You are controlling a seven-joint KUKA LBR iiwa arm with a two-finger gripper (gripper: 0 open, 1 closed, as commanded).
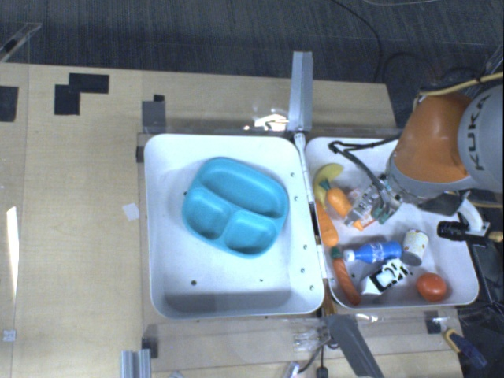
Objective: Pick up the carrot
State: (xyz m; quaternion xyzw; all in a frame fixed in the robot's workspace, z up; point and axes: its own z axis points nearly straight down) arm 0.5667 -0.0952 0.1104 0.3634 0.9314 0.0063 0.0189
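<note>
Carrot (326,228) lies against the left wall of the right bin (471,288), a slim orange length running from 12 to 6 o'clock. Just at its 1 o'clock sits a small orange fruit (339,202), with a yellow banana (326,173) beyond. The end effector (370,209) hovers at the carrot's 3 o'clock, near but apart — nothing shows in its grip, and whether it is parted or closed cannot be told. At the carrot's 5 o'clock a blue bottle (373,253) lies flat; a red tomato (431,287) rests further on. The left bin (169,286) carries a blue divided plate (235,205) on the table (71,235).
</note>
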